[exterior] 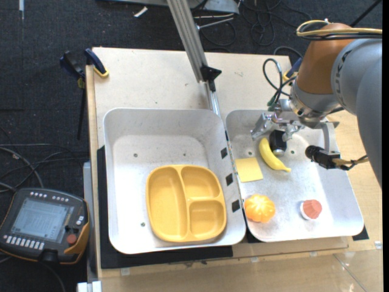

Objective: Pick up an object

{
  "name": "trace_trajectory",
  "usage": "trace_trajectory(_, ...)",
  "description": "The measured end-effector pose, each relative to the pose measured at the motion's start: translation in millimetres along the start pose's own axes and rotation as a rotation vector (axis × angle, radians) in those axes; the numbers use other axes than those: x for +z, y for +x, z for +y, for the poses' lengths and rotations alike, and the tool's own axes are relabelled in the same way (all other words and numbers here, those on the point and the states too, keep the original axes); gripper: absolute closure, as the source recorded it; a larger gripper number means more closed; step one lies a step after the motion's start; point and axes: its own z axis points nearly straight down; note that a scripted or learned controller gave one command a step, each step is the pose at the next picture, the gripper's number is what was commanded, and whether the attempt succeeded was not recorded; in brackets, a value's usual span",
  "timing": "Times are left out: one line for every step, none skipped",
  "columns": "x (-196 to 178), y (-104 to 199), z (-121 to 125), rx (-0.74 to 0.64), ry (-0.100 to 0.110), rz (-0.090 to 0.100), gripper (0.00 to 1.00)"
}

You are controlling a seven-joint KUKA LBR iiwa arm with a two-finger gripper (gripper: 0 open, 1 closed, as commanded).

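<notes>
Here, the grey arm (358, 72) with its orange band reaches in from the right and lowers its gripper (278, 140) over the far end of the right bin (340, 205). A banana (271, 156) lies on the bin floor directly under the gripper, its upper end touching or tucked beneath the dark tip of the tool, its lower end curving away toward the near right. Whether the jaws are spread or pressed together cannot be told from this angle, since the wrist housing and cables hide them; nothing shows the banana lifted off the floor.

Just beside the banana, to its left, a flat yellow square card (249, 169) rests against the bin's left wall. Nearer the front edge sit an orange (259, 208) and, well apart to its right, a small red-and-white object (311, 209).

The left bin (121, 139) holds a yellow divided tray (185, 202) with three compartments, lying flat toward the front. A handheld control pendant (42, 224) sits on the dark carpet at the lower left, off the bench (146, 78).
</notes>
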Motion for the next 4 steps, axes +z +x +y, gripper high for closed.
trace_trajectory(29.0, -1.9, 6.0, 0.0, -0.026, -0.006, 0.0)
trace_trajectory(18.4, -2.0, 7.4, -0.001, -0.031, -0.008, 1.0)
trace_trajectory(-40.5, -11.0, 7.5, 0.0, -0.014, -0.002, 1.0)
trace_trajectory(-86.7, -8.3, 2.4, -0.003, -0.014, -0.002, 1.0)
